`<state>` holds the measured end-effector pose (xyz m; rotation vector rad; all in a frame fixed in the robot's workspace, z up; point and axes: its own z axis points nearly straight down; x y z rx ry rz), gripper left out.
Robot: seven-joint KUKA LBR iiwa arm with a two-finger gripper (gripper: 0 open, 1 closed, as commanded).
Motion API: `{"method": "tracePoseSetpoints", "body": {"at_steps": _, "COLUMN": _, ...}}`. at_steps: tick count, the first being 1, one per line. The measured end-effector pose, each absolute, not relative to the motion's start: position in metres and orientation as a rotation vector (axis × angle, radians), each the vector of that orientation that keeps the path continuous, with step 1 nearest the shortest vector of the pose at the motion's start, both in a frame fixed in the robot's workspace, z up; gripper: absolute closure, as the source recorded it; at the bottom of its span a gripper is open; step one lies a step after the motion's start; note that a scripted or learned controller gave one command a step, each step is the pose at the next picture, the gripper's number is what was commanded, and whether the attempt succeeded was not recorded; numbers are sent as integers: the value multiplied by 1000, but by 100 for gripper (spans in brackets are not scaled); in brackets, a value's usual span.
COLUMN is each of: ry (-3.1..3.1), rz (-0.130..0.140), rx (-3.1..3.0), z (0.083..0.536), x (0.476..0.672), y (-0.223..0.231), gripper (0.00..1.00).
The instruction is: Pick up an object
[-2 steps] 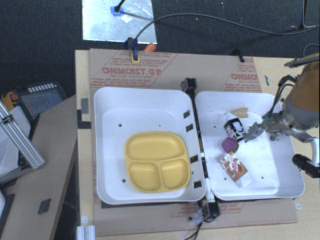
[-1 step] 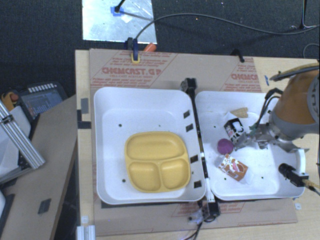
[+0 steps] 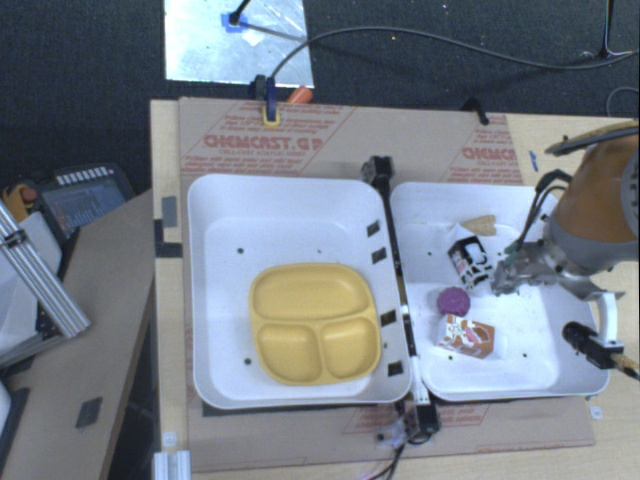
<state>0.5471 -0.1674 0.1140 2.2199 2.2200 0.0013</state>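
Now low in the right bin (image 3: 560, 368), gripper (image 3: 500, 276) beside the small can (image 3: 467, 260)
Jaws too blurry to tell; could bump the can away; purple ball (image 3: 453, 300) close below.

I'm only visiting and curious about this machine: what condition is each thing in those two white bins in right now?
Yellow plastic three-compartment tray: flat in the left bin, nothing in it.
Small black-and-white can: on its side, right bin.
Purple round ball: resting, untouched.
Orange-and-white snack packet: lying flat.
Tan wedge-shaped piece: lying near the back wall.
Gripper: low beside the can, holding nothing visible.
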Motion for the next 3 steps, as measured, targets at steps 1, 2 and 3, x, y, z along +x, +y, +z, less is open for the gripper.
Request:
{"method": "tracePoseSetpoints", "body": {"at_steps": 1, "ry": 2223, "rz": 5, "rx": 2213, "z": 165, "x": 549, "y": -157, "gripper": 100}}
{"method": "tracePoseSetpoints", "body": {"at_steps": 2, "ry": 2223, "rz": 4, "rx": 2213, "z": 210, "x": 548, "y": -162, "gripper": 100}}
{"method": "tracePoseSetpoints", "body": {"at_steps": 3, "ry": 2222, "rz": 7, "rx": 2209, "z": 274, "x": 552, "y": -166, "gripper": 100}}
